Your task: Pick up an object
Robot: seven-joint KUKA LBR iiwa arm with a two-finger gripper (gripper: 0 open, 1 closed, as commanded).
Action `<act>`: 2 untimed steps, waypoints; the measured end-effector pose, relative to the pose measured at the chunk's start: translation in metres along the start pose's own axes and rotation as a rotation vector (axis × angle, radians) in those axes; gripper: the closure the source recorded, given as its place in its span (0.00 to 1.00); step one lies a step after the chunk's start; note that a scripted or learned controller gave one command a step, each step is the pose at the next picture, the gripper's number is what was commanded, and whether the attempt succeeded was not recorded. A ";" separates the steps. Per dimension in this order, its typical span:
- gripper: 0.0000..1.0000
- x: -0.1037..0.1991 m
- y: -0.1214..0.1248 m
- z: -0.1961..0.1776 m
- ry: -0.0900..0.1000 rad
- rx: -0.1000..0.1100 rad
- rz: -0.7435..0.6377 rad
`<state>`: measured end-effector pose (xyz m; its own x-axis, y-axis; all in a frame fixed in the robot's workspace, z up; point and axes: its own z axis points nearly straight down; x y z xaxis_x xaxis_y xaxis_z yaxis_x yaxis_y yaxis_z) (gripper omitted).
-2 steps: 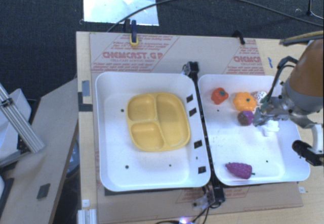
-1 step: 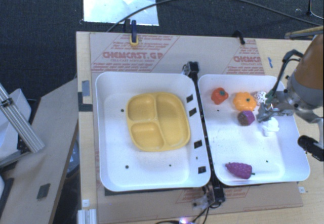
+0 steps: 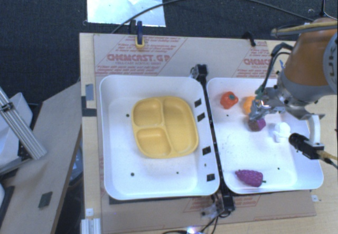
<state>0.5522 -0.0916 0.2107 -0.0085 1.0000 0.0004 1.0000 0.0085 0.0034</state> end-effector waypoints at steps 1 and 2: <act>1.00 0.049 0.006 0.002 0.001 0.001 0.000; 1.00 0.100 0.028 -0.011 0.001 -0.001 -0.001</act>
<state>0.5793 0.0089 0.2219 -0.0093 1.0000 0.0015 0.9999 0.0093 0.0047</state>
